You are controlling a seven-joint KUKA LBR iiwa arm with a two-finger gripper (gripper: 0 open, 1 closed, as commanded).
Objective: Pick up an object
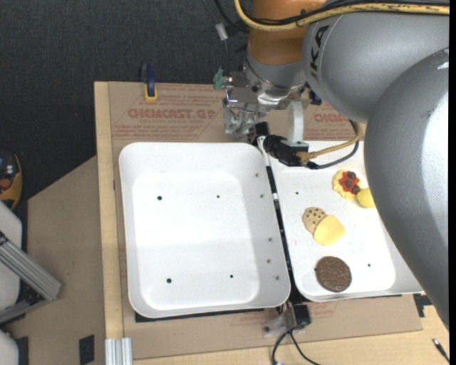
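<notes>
Looming closest along the right side is the grey arm [399, 107], its orange band [278, 21] sitting above the wrist, and below that the gripper [242, 120] hangs over the far edge of the worktop [178, 114], just beyond the rims where the two white bins meet. Whether its fingers [235, 122] are apart or together I cannot tell, since the metal parts there blur into one another, but nothing can be seen held between them. By that reading the pick has not been made: every candidate lies loose on the floor of the right bin [306, 285]. A dark brown round cookie [333, 274] sits near the bin's front edge, a pale yellow piece [329, 230] lies behind it and touches a tan speckled cookie [313, 217], and further back a red and dark item [348, 182] lies just beside a small yellow item [365, 197] close to the arm. All of them are well apart from the fingers, off to the near-right side of them, with the red and dark item the closest. What remains, as I judge it, is the whole job: travelling over the right bin, descending on one object, closing and lifting. A black and yellow cable [313, 153] trails over that bin's far corner
</notes>
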